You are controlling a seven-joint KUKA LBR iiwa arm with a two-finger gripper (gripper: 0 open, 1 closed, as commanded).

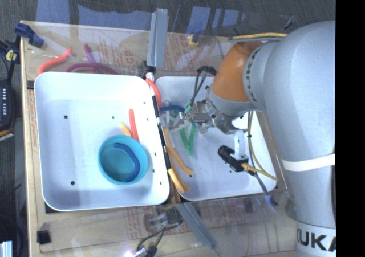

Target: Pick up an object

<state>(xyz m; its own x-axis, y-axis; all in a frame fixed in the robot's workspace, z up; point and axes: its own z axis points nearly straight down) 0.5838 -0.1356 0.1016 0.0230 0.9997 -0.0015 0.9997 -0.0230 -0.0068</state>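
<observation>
Slim green plastic stick [187, 139] at six o'clock of metal two-finger gripper [191, 114], axis twelve-to-six; grip state indiscernible.

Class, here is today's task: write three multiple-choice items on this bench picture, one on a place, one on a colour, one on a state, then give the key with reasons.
1. Where does the blue bowl lie?
A. in the left bin
B. in the right bin
C. on the bench outside the bins

2. What colour is the band above the arm's wrist?
A. green
B. orange
C. purple

3. How does the blue bowl stand?
A. upside down
B. on its side
C. upright, mouth up

Key: 1 A, it rests on the left bin floor. 2 B, the band shows orange. 3 C, its hollow faces the camera.
</observation>
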